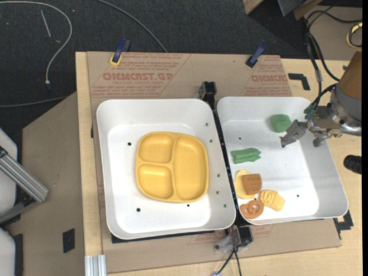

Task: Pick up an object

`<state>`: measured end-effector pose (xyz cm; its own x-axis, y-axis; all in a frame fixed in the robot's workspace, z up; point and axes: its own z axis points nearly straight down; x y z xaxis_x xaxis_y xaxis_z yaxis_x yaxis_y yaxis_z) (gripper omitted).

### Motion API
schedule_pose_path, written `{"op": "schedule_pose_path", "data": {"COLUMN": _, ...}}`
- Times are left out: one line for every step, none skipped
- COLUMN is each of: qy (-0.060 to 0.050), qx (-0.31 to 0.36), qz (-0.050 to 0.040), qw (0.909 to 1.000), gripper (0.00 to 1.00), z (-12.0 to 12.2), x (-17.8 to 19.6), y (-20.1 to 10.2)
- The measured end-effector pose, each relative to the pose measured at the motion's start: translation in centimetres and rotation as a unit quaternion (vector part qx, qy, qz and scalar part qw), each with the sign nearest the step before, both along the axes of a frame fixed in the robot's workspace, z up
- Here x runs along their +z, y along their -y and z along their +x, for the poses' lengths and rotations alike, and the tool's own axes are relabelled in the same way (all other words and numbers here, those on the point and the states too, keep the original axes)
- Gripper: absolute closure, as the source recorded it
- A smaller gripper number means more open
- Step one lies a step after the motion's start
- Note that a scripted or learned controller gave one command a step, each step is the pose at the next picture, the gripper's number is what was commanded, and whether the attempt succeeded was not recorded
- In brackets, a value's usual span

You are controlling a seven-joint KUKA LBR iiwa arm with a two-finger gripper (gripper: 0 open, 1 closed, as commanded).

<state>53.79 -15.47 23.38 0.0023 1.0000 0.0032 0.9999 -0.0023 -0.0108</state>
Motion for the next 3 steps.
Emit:
{"op": "schedule_pose_path", "data": {"qy": 0.005, "qx": 0.001, "qz": -0.001, "qw": 1.0, "gripper": 0.0, "z": 0.2, "x": 0.4, "y": 0.0}}
{"op": "schedule_pose_path", "data": {"qy": 0.002, "qx": 0.001, "qz": 0.0, "qw": 1.0, "gripper": 0.0, "z": -0.2, "x": -4.4, "y": -1.0}}
{"op": "schedule_pose_path", "data": {"qy": 0.002, "qx": 0.001, "qz": -0.0001, "qw": 1.0, "gripper": 0.0, "z": 0.1, "x": -9.3, "y": -0.2}}
